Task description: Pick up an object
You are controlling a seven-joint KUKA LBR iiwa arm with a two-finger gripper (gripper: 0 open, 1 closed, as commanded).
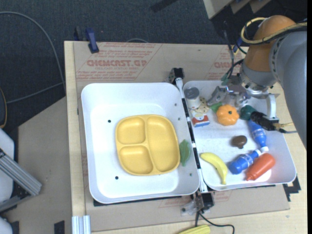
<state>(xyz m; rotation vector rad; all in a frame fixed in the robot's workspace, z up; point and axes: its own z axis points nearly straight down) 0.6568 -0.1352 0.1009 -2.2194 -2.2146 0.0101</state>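
My gripper [227,100] hangs over the back of the right bin [282,150], just behind an orange pumpkin-shaped toy [227,115]. Its two metal fingers [215,98] stand spread apart, one on each side above the toy's top, with nothing visibly clamped between them. Further forward in the same bin lie a banana [217,165], a small brown piece [239,141], a blue bottle [243,161] and an orange-red object [261,165].
Another blue bottle [257,133] and a dark green piece [246,112] lie right of the toy. A white cup [191,95] and a small red-and-white box [200,120] sit at its left. The left bin [97,111] holds a yellow divided plate [146,144] and a green leaf [185,152].
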